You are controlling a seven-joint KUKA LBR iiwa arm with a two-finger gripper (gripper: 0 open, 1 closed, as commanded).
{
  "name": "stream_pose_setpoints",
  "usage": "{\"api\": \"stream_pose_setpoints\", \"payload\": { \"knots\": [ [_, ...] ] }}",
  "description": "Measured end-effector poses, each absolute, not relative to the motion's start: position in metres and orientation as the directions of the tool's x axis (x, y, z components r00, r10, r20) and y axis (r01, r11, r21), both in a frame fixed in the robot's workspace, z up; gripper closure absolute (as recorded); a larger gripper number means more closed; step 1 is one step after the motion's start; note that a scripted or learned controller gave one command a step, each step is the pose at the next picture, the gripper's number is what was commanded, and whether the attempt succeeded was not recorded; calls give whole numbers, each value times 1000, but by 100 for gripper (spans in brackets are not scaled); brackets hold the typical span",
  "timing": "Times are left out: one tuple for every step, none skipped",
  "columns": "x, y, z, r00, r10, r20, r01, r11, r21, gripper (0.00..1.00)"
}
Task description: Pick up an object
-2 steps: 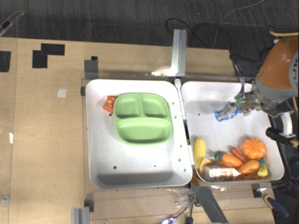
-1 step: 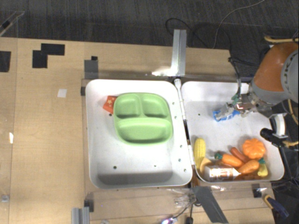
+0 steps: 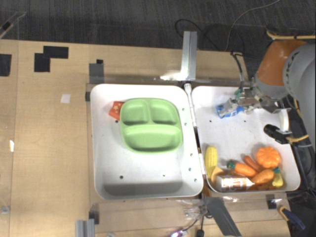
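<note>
Two white bins [image 3: 98,147] on wood tabletop [image 3: 44,147]. Left: one green three-part tray [image 3: 149,124], smooth plastic, over one red scrap [image 3: 115,110]. Right: one blue packet [image 3: 230,110] at my gripper [image 3: 245,98], grip state untellable; one corn cob [image 3: 211,158], one ribbed pumpkin [image 3: 268,156], carrots [image 3: 253,169], one bottle [image 3: 236,183].

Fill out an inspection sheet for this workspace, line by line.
Surface: two white bins, left bin and right bin, on a wooden bench.
Job's things: corn cob, carrots, small pumpkin, bottle crowd the right bin's near corner; blue-and-white item at its far side.
Clutter: green divided plate in the left bin, over a red item.
Hand: hand beside the blue-and-white item.
Cables: black cables behind the bins.
Surroundings: dark floor.
</note>
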State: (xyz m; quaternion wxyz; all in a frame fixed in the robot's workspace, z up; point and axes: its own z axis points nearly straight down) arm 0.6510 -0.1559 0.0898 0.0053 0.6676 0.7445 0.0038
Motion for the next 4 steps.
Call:
{"api": "stream_pose_setpoints", "payload": {
  "knots": [
    [669,-123,89,-130,992,0,992,130,-2,0],
    [671,-122,101,-135,991,-2,991,135,3,100],
    [625,-90,98,124,992,1,992,-124,3,100],
    [609,-26,186,61,998,1,998,-61,5,100]
  ]
}}
